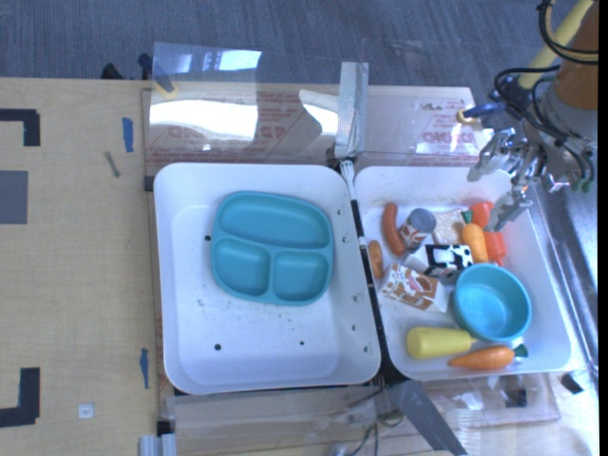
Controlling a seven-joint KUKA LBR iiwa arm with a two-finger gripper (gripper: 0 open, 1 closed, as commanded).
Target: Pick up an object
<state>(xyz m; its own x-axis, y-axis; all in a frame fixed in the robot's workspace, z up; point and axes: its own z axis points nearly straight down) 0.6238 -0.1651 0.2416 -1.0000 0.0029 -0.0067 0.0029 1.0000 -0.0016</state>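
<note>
The right bin point(556, 283) holds several toy foods. Among them are a red sausage point(391, 226), a grey can point(418, 223), a black-and-white block point(449, 256), an orange carrot point(473, 241), a brown-and-white packet point(410, 289), a blue bowl point(491, 301), a yellow piece point(439, 342) and a second carrot point(484, 357). My gripper point(498, 190) hangs over the bin's far right corner, above a small red piece point(484, 214). Its fingers are open, with nothing between them.
A teal divided plate point(273, 248) lies in the left bin point(180, 283). A clear plastic wall point(353, 112) stands behind both bins. The arm's cables and orange band point(575, 79) crowd the upper right. Wooden bench top point(66, 255) stretches to the left.
</note>
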